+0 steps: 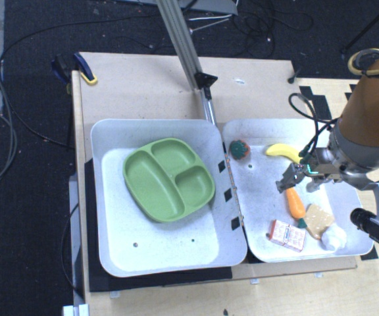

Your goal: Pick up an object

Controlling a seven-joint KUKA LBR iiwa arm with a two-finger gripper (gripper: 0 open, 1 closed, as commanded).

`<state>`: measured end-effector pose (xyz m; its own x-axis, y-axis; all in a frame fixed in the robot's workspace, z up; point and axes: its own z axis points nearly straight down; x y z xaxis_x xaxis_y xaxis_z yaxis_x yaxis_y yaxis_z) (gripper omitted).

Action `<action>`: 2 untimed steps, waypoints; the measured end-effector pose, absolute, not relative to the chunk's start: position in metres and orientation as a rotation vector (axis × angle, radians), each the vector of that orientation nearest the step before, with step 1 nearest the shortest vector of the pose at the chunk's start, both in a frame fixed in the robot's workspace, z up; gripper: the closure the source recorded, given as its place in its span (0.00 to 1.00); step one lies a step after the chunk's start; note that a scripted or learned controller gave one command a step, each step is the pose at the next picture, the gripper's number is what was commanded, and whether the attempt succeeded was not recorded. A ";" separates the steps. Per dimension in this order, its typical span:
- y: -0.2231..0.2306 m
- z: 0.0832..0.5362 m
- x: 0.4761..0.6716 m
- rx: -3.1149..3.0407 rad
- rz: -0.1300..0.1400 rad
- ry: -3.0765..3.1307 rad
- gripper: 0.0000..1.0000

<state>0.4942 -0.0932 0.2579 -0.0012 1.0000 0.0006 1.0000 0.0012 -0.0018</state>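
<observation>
In the right bin (258, 242) lie a yellow banana (281, 151), a small green and red ball (240, 149), an orange carrot (296, 203), a tan bread-like piece (318, 220), a pink and white box (287, 235) and a white lump (333, 238). My gripper (299, 178) hangs over the bin's middle right, just above the carrot's upper end and below the banana. Its fingers stand apart with nothing between them.
The left bin (110, 242) holds a green three-compartment plate (169, 178). A grey metal pole (179, 35) slants down from the top to the seam between the bins. The arm's bulky body (367, 120) covers the right bin's far right corner.
</observation>
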 end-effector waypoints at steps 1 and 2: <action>-0.093 0.258 0.494 -2.219 0.000 -2.222 0.00; -0.083 0.208 0.493 -2.219 0.005 -2.218 0.00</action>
<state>0.4926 -0.0830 0.2085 0.0004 1.0000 0.0010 1.0000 -0.0004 -0.0057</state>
